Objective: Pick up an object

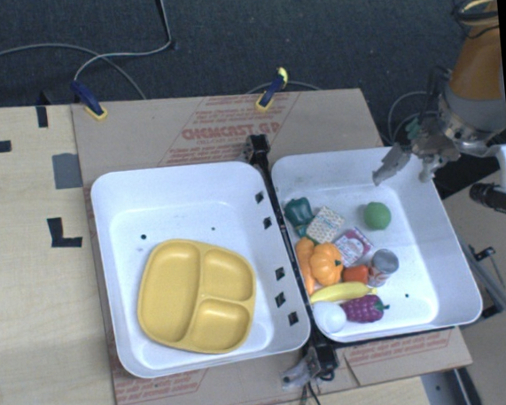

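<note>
The right bin (436,251) holds a heap of small toy foods: a green ball (377,214), a dark green pepper (297,211), an orange pumpkin (325,263), a banana (340,293), purple grapes (364,308), a small can (384,264) and a pink packet (351,245). My gripper (407,166) hangs above the bin's far right corner, up and to the right of the green ball. Its two fingers are spread apart with nothing between them.
The left bin (121,219) carries a yellow divided plate (197,294). A black clip row runs along the wall between the bins (277,239). Cardboard underlies both bins, with clamps (269,91) at the far edge and cables behind.
</note>
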You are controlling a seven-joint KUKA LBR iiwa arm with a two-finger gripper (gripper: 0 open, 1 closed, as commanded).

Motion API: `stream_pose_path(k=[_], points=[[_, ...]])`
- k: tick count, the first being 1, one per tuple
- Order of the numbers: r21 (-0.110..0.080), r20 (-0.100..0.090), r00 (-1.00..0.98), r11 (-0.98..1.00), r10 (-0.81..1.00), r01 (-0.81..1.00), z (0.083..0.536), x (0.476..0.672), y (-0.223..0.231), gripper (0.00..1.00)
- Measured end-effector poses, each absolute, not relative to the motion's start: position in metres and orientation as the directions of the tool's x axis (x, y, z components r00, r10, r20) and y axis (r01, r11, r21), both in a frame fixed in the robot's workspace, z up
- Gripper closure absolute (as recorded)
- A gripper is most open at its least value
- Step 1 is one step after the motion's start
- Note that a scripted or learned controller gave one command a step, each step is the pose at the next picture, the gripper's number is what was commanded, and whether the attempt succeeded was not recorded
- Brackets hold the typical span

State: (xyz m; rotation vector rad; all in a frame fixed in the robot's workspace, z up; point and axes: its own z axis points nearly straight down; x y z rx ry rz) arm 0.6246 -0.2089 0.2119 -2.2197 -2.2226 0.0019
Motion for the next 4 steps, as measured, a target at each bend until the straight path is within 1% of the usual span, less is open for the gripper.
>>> stream_pose_path(k=[1, 2, 3, 4], points=[[0.003, -0.003, -0.003, 0.003, 1.000, 1.000, 0.087, 0.632, -0.221, 0.00], [0.006, -0.006, -0.004, 0.004, 1.000, 1.000, 0.098, 0.633, -0.221, 1.00], [0.002, 0.000, 0.000, 0.000, 1.000, 1.000, 0.087, 0.539, -0.174, 1.00], [0.005, 0.000, -0.001, 0.001, 1.000, 1.000, 0.087, 0.540, -0.173, 0.00]])
